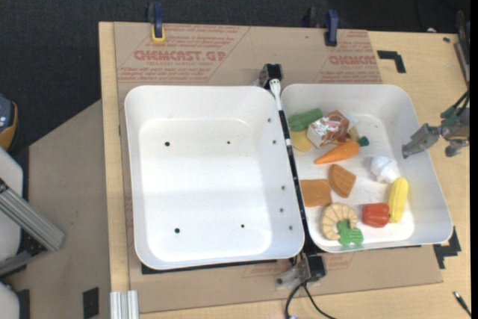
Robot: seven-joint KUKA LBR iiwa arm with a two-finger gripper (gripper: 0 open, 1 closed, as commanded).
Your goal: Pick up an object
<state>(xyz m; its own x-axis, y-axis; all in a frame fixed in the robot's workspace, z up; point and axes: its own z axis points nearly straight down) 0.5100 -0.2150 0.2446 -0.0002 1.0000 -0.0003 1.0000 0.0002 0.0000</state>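
Nothing picked yet: my jaws wait at the right rim, and the toys lie in the right bin.

The bench [224,48] carries a board held by two blue clamps at its far edge, probably so that nothing shifts when I press down. On it, the left bin [202,175] and the right bin [418,160] sit touching, joined by a black clip. All my candidates crowd the right bin: an orange carrot [337,153], a yellow corn cob [398,198], a red pepper [376,214], a white ball [384,166] and others, several touching. My gripper [427,140] is at that bin's right rim, holding nothing; whether the jaws are wide or narrow I cannot tell. The corn lies nearest, a likely first target.
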